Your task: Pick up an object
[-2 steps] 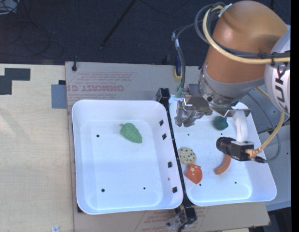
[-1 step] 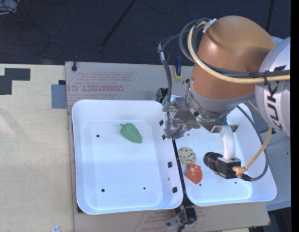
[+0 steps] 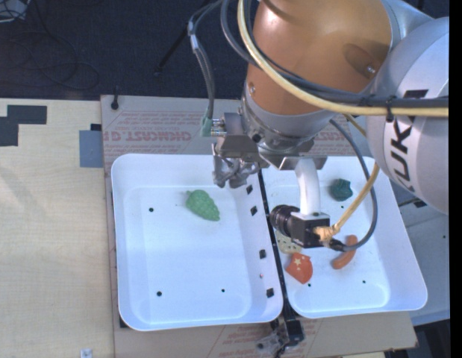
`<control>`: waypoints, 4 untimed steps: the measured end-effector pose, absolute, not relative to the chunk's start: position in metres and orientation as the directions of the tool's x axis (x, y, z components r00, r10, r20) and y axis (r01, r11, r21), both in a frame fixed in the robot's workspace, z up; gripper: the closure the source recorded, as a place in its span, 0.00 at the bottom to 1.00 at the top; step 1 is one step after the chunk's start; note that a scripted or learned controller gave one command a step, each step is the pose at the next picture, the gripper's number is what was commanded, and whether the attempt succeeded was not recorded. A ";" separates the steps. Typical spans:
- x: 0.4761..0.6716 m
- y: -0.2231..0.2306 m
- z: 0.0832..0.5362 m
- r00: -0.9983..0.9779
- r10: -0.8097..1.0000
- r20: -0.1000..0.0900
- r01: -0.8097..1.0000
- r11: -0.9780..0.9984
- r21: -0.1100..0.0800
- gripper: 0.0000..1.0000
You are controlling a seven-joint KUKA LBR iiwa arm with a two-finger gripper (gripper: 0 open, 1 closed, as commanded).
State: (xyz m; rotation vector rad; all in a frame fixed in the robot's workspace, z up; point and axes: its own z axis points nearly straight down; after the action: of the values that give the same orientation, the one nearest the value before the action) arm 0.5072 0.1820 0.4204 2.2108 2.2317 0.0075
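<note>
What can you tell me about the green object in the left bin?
The green object is a small, leaf-green lump with a bumpy, rubbery-looking surface, roughly oval and tapering toward its lower right end. It lies flat on the floor of the left bin, in the upper middle part, apart from the walls. Nothing touches it; the end effector hangs just up and to its right, nearer the divider.

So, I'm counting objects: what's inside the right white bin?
In the right white bin: a teal lump, red piece, orange piece. The arm covers part of its floor.
</note>
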 end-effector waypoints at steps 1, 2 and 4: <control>0.519 0.247 0.408 -0.006 1.000 -0.001 1.000 0.006 -0.003 1.00; 0.566 0.211 0.258 0.004 1.000 -0.009 1.000 -0.005 -0.016 1.00; 0.556 0.243 0.415 -0.002 1.000 0.002 1.000 0.002 0.004 1.00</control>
State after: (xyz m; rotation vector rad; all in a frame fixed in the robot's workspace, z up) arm 0.5555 0.2430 0.4147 2.2179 2.2228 0.0075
